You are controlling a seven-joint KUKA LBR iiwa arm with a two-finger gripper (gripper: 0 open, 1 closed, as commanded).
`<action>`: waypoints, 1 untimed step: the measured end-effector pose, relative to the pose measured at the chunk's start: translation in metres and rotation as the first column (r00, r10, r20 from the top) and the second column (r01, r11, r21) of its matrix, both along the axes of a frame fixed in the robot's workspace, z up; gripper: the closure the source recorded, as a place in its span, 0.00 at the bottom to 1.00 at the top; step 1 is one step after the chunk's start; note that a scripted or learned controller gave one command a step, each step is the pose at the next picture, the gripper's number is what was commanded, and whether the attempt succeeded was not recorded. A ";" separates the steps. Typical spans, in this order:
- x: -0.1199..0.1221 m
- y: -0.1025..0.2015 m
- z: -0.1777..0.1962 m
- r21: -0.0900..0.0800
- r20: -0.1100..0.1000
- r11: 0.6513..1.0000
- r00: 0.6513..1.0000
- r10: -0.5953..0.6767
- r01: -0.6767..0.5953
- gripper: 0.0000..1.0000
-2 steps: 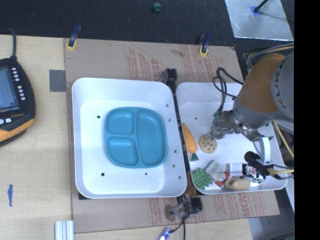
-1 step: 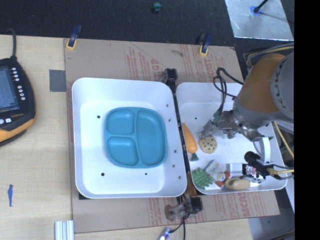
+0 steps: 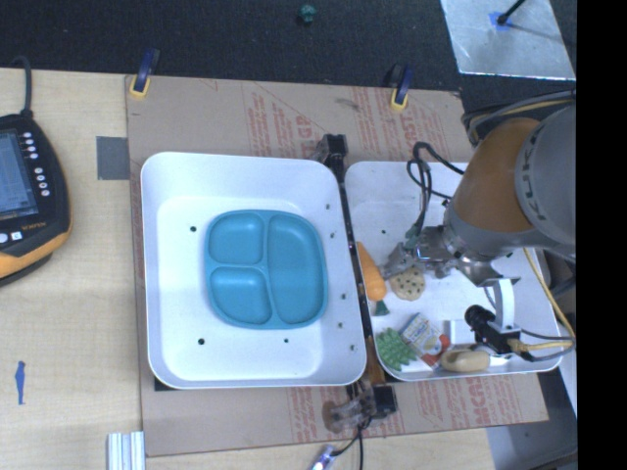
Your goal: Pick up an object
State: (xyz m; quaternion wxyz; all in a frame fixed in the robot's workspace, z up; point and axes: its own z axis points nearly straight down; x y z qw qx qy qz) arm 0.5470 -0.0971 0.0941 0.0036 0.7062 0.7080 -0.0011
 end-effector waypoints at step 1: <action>0.000 0.001 0.010 0.002 -0.002 1.000 1.000 0.004 -0.004 1.00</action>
